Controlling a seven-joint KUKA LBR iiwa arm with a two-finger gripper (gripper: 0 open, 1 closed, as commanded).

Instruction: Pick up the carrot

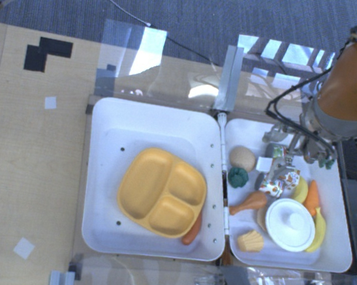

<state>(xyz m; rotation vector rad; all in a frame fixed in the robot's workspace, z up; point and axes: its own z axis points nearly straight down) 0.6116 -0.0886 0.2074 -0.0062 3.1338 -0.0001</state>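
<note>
The carrot [314, 198] is a short orange piece lying in the right bin [340, 260], near its right wall, between a small yellow banana [301, 190] and a longer banana [318, 232]. My gripper [284, 162] hangs over the upper middle of that bin, to the left of the carrot and apart from it. It sits just above a small colourful packet [277, 183]. Nothing shows as held by it.
The right bin also holds a white round lid [291, 223], a drumstick [249, 204], a green floret [238, 176], a beige ball [243, 157] and a yellow wedge [250, 241]. The left bin [106, 161] carries a yellow divided plate [162, 191] and an orange-red stick [192, 231].
</note>
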